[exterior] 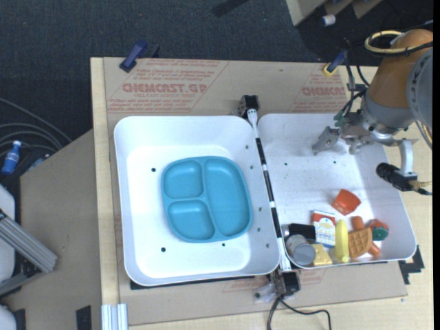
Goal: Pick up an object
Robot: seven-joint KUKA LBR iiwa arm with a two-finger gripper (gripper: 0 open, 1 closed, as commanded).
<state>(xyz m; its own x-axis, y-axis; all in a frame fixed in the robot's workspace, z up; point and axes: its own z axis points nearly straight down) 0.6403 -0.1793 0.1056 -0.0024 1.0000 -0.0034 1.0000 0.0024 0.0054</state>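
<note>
My gripper point(339, 144) hangs over the far part of the right bin point(302, 177), open, with nothing between its spread fingers. Toy food lies in a pile at that bin's near right corner. An orange-red block point(346, 201) sits closest to the gripper, a short way nearer the camera. Beyond it lie a small white and red carton point(324, 228), a yellow piece point(342, 240), a waffle-like piece point(359, 243), a carrot point(357, 223), a silver can point(300, 252) and a black item point(298, 231).
The left bin point(137, 184) holds a blue divided plate point(206, 198). A black ridge point(265, 177) runs between the two bins. The grey arm with its orange band point(405, 47) reaches in from the upper right, with a black cable part point(395, 176) at the right bin's rim.
</note>
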